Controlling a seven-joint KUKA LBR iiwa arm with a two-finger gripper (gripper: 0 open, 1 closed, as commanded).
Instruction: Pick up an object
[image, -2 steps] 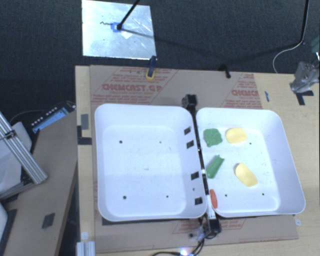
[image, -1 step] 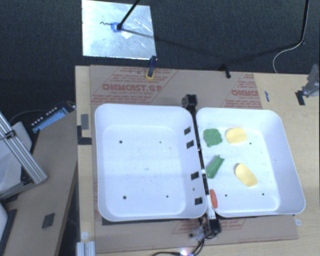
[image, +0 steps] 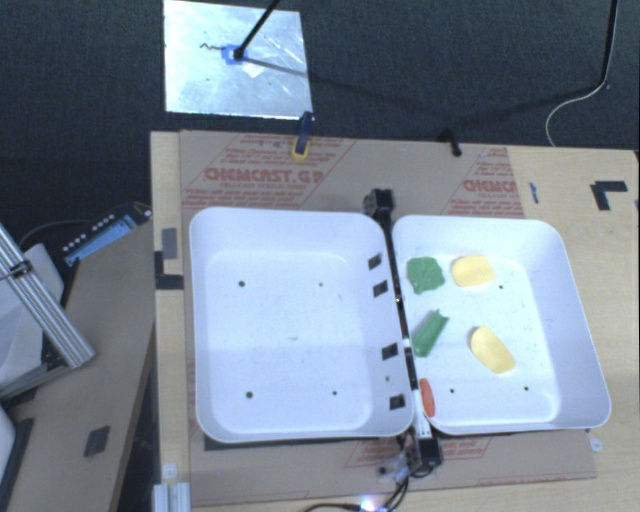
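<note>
Two shallow white bins sit side by side on a brown board, seen from above at a slant.

Nearest the viewer, at the front of the right bin, a small orange-red piece lies tight against the wall where the two bins meet. Its spot against the wall would likely make it the hardest piece to grip.

A little farther back, a yellow piece lies in open floor toward the middle of the bin. To its left, near the dividing wall, is a slim dark green piece, tilted.

Farther back again, a rounder green piece and a second yellow piece lie just beside each other without clearly touching.

The left bin shows its bare white floor with a few small dark dots.

Beyond the bins, at the far edge of the board, stands a small yellow and blue clip, and behind it a shiny silver sheet lies on dark carpet.

The robot's arm and gripper are outside the frame, so whether the jaws are apart or together cannot be told.

For a clean pick, the nearer yellow piece looks the best target: it has free space on all sides, so fingers could come straight down astride it.
</note>
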